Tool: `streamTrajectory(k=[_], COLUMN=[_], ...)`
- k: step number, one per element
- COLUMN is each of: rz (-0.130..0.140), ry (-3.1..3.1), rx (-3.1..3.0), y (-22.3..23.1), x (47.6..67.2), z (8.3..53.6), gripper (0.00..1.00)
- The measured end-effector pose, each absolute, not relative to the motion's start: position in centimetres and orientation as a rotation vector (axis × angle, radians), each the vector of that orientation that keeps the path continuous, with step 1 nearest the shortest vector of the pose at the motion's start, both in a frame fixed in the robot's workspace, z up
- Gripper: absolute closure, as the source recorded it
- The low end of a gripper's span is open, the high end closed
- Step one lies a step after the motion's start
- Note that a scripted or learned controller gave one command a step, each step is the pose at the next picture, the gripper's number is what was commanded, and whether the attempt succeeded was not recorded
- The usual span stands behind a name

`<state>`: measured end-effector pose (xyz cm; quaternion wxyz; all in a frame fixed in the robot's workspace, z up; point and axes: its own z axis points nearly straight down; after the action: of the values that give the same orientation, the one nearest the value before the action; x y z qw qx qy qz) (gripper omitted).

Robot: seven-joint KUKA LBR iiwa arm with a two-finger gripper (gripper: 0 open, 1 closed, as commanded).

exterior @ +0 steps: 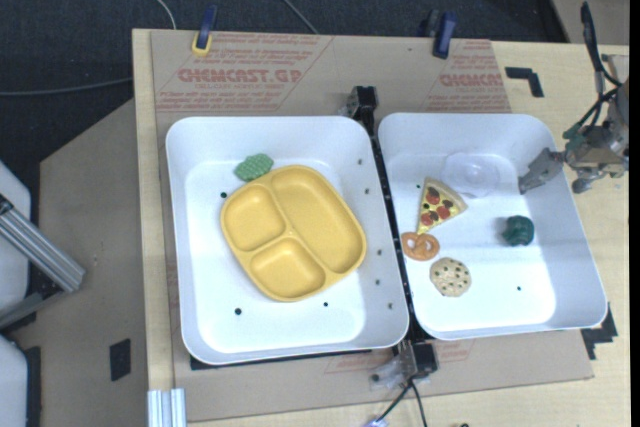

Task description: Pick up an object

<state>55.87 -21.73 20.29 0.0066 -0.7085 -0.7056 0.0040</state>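
Hovering at right bin's edge, tool (548,170) state unclear, green toy (517,231) lying just below

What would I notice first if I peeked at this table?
Probably the big yellow divided plate sitting in the left bin, with a small green thing at its top-left edge. Next, the toy food in the right bin: a pizza slice, a pretzel, a cookie and a dark green lump.
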Motion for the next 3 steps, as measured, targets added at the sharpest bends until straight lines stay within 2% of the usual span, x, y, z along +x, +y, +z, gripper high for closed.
streamTrajectory(k=[1,2,3], rz=[0.000,0.006,-0.004], ry=[-2.221,-2.216,-2.217], rx=[-2.221,-2.216,-2.212], y=[-21.7,-21.8,-22.0], x=[56.2,55.9,55.9], z=[21.1,14.7,8.6], gripper=[0.00,0.00,0.00])
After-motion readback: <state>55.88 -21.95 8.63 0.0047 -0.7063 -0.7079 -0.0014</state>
